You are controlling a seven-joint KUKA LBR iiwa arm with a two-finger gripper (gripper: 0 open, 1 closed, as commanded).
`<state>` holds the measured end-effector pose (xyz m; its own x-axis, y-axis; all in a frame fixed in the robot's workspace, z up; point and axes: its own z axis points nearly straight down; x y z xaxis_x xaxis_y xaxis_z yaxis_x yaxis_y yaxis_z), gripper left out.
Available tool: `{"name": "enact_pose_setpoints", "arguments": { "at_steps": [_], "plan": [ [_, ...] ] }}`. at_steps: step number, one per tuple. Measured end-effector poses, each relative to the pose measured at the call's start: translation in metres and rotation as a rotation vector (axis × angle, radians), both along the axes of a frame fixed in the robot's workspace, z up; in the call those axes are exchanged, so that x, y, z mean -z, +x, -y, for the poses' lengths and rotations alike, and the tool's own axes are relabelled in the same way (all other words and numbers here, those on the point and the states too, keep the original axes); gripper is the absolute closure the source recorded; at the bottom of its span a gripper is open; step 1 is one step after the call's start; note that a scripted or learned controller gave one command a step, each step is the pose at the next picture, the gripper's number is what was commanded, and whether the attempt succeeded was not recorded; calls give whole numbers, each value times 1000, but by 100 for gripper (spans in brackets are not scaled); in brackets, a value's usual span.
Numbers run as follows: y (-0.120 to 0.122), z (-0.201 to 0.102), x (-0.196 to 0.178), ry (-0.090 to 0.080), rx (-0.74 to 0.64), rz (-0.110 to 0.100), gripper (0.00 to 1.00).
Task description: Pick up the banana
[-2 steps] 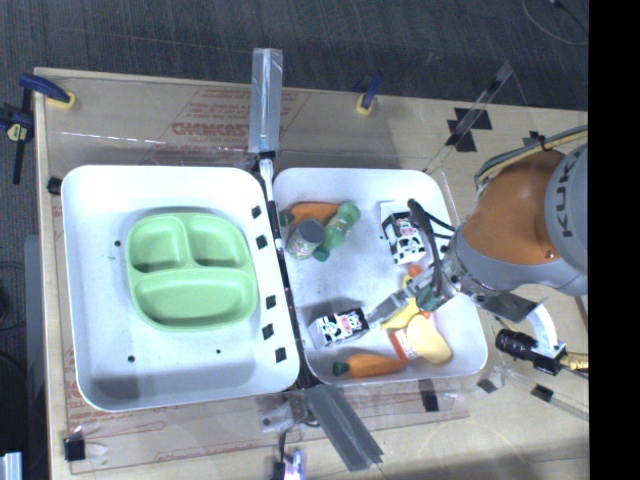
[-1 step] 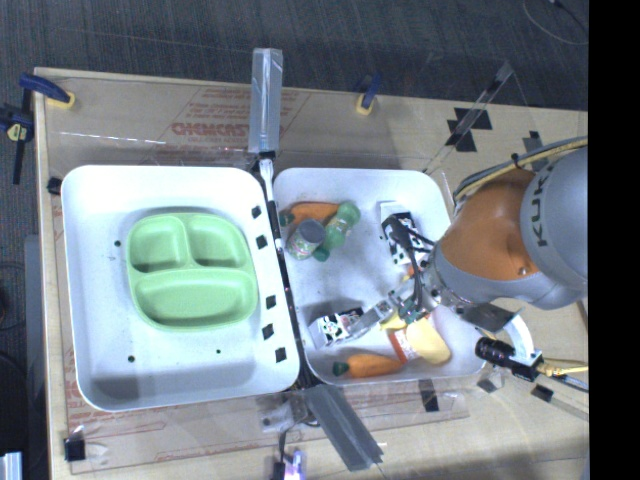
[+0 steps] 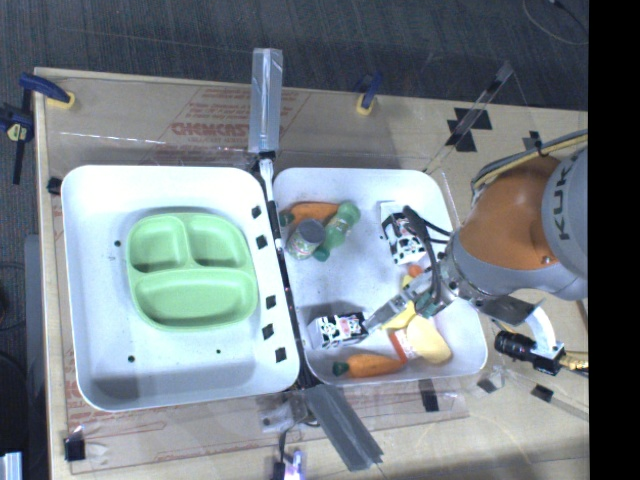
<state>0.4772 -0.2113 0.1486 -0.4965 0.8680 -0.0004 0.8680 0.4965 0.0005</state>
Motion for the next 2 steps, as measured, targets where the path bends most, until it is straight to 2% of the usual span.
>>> {"name": "enact_pose_setpoints", "arguments": {
  "at_steps": [1,2],
  "plan": [
    [32,-1,18,0,202,-1,0],
    [12,-3,42,0,154,31,0]
  ]
}}
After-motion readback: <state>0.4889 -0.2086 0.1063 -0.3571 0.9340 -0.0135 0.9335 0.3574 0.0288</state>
